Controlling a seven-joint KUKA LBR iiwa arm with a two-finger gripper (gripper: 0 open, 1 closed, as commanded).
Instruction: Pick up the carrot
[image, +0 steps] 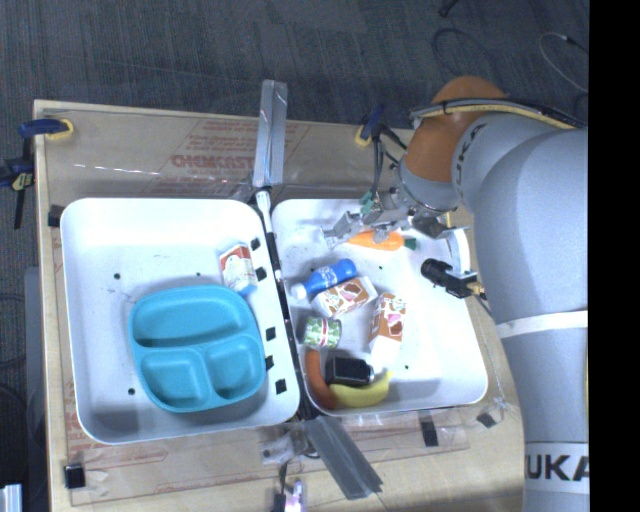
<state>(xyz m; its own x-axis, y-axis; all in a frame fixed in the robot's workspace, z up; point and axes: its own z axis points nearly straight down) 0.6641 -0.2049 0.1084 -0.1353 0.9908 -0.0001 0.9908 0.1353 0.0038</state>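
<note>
1. Camera view: the small orange carrot (378, 239) lies near the far wall of the right shallow white plastic bin (455, 355), with a greenish tip at its right end.
2. The metal fingers (352, 224) sit just above the carrot's left end, close against it; whether they are spread or closed, I cannot tell.
3. Nearer the camera from the fingers lie a blue-and-white bottle (327, 279), two printed cartons (350, 297) and (388, 322), a small green-labelled can (322, 331), a black block (350, 370) and a yellow banana (358, 392).
4. Left of the fingers, the other bin (95, 250) holds a turquoise three-compartment tray (197, 345) and a small red-and-white carton (236, 268).
5. The grey arm (530, 280) reads "UKA" at its lower part; faded red print marks the counter (150, 150), illegible.
</note>
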